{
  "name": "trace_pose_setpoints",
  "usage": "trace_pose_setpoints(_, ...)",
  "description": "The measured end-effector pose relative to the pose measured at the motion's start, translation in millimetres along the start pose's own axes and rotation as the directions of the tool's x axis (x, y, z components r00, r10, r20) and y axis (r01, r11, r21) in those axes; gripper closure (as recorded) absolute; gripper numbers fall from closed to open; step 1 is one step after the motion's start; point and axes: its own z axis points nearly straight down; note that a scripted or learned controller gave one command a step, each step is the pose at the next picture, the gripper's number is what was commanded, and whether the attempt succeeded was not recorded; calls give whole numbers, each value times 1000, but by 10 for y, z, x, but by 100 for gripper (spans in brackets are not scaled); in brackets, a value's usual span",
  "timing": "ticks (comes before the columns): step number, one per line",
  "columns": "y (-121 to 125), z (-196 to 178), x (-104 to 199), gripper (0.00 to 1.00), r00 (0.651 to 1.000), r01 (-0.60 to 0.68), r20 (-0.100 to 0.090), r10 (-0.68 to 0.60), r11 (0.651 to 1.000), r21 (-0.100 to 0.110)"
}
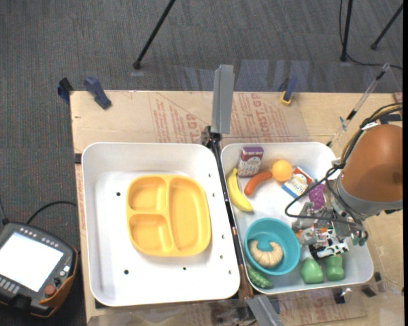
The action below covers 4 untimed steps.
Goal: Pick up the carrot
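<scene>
Over the right bin [340,156], the arm [372,165] hangs tool [324,235] downward.

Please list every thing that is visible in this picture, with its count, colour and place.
bins: two, white, side by side on bench
divided plate: one, yellow, left bin
carrot: one, orange, right bin, upper middle
banana: one, yellow, right bin, left edge
orange ball: one, orange, beside carrot
small carton: one, purple and white, right bin top
bowl: one, teal, holds a tan croissant
green items: two, right bin bottom
tablet: one, floor, lower left
gripper: one, over right bin's lower right
</scene>
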Motion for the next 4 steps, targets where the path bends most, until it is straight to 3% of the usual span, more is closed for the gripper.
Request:
trace_pose_setpoints(1, 435, -81, -399, 100, 999, -35, 2, 35, 999, 2)
trace_pose_setpoints(2, 560, -244, -240, 100, 1000, -3, -14, 3, 1000, -2)
trace_pose_setpoints(3, 1044, -1030, 69, 100, 996, -94, -2, 94, 996, -1)
trace_pose_setpoints(4, 1043, -998, 83, 0, 996, -93, -9, 93, 996, -1)
